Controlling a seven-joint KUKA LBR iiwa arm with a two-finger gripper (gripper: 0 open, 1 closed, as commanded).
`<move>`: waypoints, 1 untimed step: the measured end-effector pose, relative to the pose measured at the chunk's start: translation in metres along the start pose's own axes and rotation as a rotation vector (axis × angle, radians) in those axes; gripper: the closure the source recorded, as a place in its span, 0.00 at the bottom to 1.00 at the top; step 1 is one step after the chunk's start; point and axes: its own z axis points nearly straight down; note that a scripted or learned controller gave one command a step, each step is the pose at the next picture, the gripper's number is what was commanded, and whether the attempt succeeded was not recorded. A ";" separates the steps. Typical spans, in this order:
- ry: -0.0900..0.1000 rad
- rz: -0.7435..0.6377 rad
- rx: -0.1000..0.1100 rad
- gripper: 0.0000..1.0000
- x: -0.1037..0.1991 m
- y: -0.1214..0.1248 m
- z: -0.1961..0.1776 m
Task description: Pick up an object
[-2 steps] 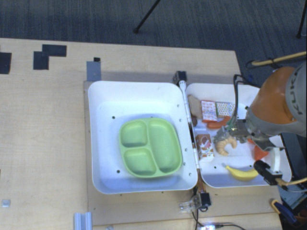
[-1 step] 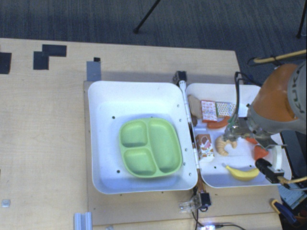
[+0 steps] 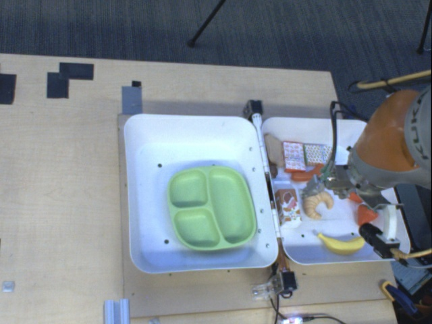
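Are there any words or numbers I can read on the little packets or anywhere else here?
No text here can be read.
Red and white packet: printing is too blurred to read.
Green patterned packet: too small to read.
Packet with a brown picture: print is blurred.
Green divided plate, banana and croissant: no writing to see.

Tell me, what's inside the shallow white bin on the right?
The right white bin holds a yellow banana, a tan croissant, small printed packets and orange pieces. The grey and orange arm covers the bin's right part, hiding whatever lies beneath.
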 end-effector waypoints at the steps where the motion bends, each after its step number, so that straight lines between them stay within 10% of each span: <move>1: -0.001 0.003 0.009 0.00 0.003 -0.013 0.028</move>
